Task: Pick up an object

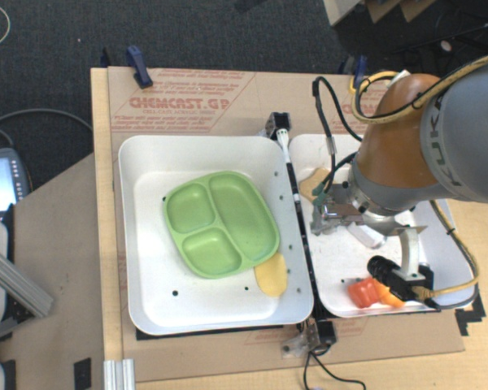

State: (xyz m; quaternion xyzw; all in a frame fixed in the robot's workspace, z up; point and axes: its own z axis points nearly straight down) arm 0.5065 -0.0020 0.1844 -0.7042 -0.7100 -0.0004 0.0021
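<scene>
Green divided tray (221, 224) flat in left bin (138, 218).

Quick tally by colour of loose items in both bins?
Green: 1, divided plate, left bin
Yellow: 1, flat piece by the plate's lower right edge
Orange: 1, item, right bin
Tan: 1, piece, right bin, partly hidden by the arm
Total: 4 visible

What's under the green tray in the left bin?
A yellow piece pokes out from beneath the green tray's near-right corner, lying on the left bin. How far it runs underneath, and whether anything else lies there, is covered.
</scene>
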